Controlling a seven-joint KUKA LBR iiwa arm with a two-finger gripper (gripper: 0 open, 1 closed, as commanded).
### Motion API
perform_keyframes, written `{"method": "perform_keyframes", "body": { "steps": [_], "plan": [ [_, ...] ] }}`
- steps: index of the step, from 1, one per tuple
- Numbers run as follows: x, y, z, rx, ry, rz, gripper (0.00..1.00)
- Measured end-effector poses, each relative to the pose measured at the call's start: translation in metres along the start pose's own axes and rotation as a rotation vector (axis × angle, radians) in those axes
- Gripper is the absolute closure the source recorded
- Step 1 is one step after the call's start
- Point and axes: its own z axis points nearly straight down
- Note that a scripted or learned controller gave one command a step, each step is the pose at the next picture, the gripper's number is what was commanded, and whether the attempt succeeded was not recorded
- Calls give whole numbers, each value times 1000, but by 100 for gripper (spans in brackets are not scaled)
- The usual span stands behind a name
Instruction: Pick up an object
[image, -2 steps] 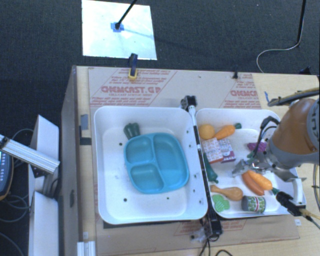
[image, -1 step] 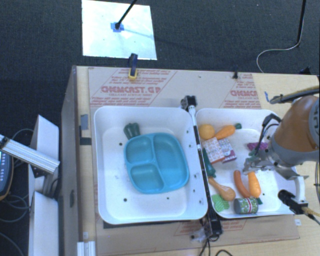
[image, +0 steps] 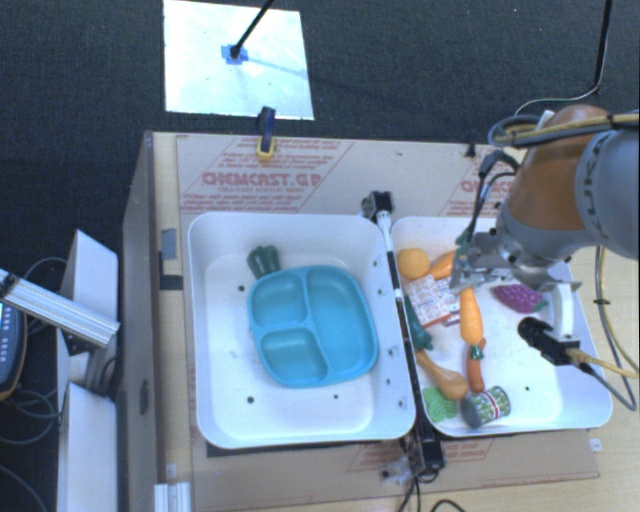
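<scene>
Carrot (image: 470, 318) lies below the arm's end effector (image: 468, 276).

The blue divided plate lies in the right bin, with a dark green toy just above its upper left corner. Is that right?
Not quite. The camera view shows the blue divided plate in the left bin, not the right one. The rest holds: the dark green toy sits just above its upper left corner.

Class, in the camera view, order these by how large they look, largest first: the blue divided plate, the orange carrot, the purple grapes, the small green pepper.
1. blue divided plate
2. orange carrot
3. purple grapes and green pepper: they look too alike to rank.
</scene>
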Motion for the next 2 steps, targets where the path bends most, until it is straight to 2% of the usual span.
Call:
{"method": "perform_keyframes", "body": {
  "steps": [1, 2],
  "plan": [
    [46, -11, -48, 1, 0, -1, 100],
    [109, -16, -38, 3, 1, -1, 100]
  ]
}}
